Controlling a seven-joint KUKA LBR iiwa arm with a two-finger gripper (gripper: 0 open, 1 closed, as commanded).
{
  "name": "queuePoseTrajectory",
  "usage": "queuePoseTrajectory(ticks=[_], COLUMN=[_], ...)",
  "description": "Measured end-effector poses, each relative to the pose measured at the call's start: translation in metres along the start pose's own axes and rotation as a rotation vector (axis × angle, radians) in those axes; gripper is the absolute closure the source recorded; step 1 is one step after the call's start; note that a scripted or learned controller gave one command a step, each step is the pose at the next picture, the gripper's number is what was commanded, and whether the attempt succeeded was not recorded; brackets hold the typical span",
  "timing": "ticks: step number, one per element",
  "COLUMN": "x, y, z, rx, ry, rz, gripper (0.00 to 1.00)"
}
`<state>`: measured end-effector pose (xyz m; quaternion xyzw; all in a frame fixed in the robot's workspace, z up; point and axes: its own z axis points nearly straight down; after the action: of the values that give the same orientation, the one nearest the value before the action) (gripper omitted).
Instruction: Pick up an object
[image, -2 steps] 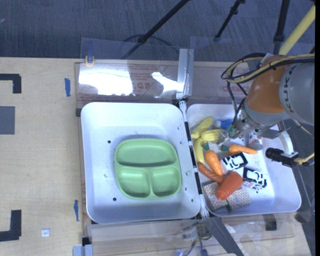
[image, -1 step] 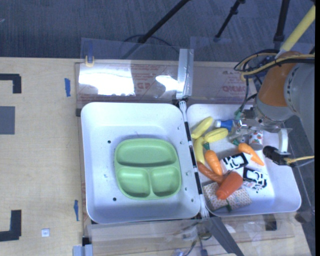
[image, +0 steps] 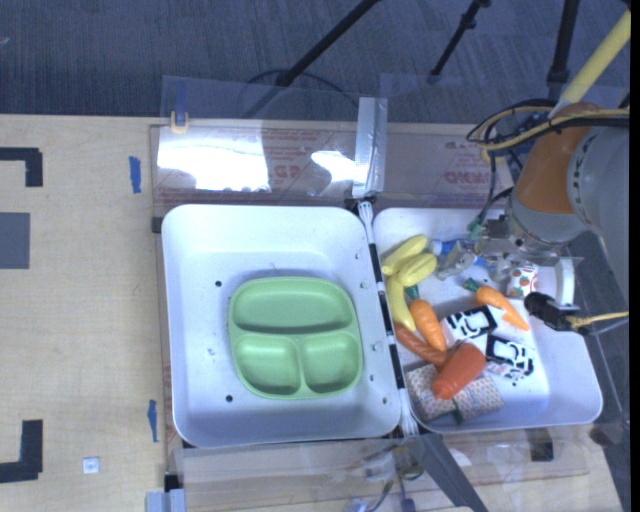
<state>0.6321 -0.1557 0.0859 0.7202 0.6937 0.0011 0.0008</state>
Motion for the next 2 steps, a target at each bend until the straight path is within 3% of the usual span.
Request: queuePoseTrajectory(ticks=[1, 2], x=[-0.012, -0.016], y=[-0.061, -0.059], z=[-0.001, -0.012], rx=[0.000, -0.006], ry=[0.013, 0.002], rz=[-0.112, -0.109], gripper=[0.00, 1.00])
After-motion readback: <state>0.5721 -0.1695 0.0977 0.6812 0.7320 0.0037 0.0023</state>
